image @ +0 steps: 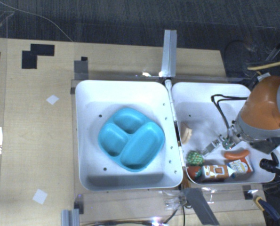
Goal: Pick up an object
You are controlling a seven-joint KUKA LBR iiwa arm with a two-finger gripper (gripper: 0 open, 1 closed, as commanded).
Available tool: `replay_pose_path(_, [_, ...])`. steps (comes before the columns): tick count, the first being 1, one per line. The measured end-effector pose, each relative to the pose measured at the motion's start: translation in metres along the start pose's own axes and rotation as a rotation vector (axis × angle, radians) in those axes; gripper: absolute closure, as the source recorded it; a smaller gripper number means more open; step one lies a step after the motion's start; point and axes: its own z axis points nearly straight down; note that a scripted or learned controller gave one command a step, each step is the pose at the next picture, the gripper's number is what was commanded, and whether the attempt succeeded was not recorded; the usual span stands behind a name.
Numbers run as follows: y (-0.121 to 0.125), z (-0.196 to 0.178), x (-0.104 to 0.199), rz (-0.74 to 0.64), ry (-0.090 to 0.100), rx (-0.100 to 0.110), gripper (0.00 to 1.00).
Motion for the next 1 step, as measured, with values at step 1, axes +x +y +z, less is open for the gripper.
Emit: replay_pose_path(1, [0.0060, -0.0230, -0.0128, 0.108, 0.007, 0.008, 0.00])
